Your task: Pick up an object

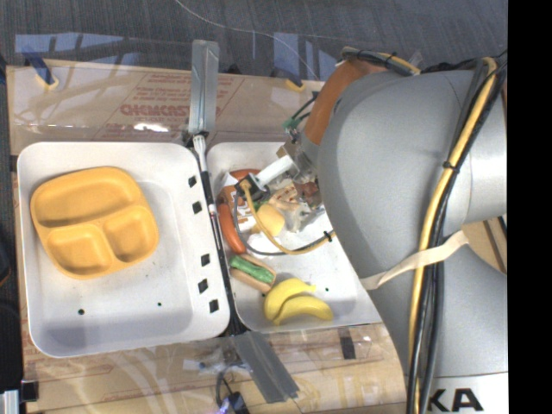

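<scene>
While the grey arm point(405, 188) covers the right bin point(345, 296), its end effector point(293, 188) sits low over the clutter, grip state impossible to tell, the yellow banana point(296, 304) lies near, long axis left-right, and the left bin point(52, 317) holds a yellow tray point(93, 220), with "KA" on the arm's base.

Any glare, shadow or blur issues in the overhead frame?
Camera view: glare streaks on the clear plastic sheet behind the bins; the grey robot arm looms large and soft-edged, covering part of the right white bin; soft shadow under the yellow divided tray in the left white bin; the yellow bananas look sharp; the clutter by the gripper is hard to resolve.
</scene>
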Action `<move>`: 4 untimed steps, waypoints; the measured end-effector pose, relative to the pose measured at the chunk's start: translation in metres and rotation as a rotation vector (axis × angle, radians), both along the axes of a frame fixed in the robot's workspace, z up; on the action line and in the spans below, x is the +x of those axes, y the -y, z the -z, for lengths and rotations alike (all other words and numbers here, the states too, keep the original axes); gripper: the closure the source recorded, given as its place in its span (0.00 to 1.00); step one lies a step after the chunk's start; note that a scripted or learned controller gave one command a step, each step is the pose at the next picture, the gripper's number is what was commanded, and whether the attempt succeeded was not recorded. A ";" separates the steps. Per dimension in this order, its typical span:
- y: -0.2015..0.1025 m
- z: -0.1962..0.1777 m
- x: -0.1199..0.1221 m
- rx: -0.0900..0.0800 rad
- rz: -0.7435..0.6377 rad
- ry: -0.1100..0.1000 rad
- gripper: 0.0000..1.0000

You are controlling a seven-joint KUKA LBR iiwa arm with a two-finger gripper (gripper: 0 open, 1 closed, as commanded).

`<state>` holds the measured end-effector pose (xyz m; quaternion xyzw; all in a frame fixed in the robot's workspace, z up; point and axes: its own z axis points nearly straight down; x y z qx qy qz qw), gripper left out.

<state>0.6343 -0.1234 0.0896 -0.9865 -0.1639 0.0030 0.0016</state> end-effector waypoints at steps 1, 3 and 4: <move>-0.002 -0.009 0.000 0.003 -0.008 -0.007 1.00; 0.005 -0.131 -0.010 -0.003 0.126 0.003 1.00; 0.002 -0.139 -0.009 -0.001 0.116 -0.001 1.00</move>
